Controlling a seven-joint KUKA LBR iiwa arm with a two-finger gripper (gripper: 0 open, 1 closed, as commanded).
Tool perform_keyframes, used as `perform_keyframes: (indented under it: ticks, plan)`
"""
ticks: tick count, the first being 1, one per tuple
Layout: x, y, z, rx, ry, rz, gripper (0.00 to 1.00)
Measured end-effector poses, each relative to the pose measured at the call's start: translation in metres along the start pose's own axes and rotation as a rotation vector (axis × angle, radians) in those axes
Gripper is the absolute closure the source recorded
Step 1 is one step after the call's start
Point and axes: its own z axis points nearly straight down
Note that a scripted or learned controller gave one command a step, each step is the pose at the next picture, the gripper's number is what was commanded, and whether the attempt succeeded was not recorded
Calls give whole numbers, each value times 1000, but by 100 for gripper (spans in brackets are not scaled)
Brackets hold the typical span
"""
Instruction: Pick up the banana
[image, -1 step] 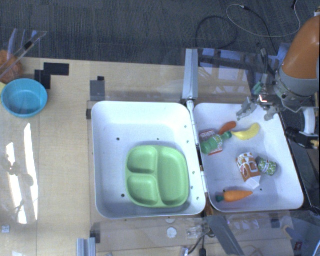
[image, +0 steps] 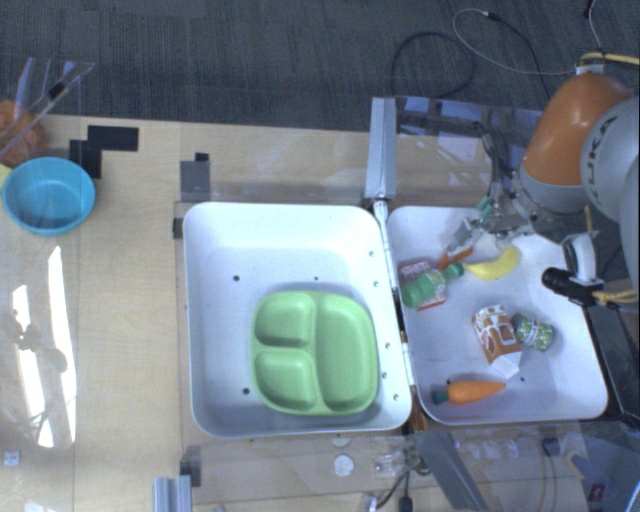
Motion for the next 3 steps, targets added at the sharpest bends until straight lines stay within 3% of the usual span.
perform_keyframes:
  ticks: [1, 2, 3]
  plan:
    - [-22, 11, 4, -4, -2, -15, 0]
    - [-29, 14, 29, -13, -1, -46, 0]
    - [-31, 14, 29, -12, 1, -63, 0]
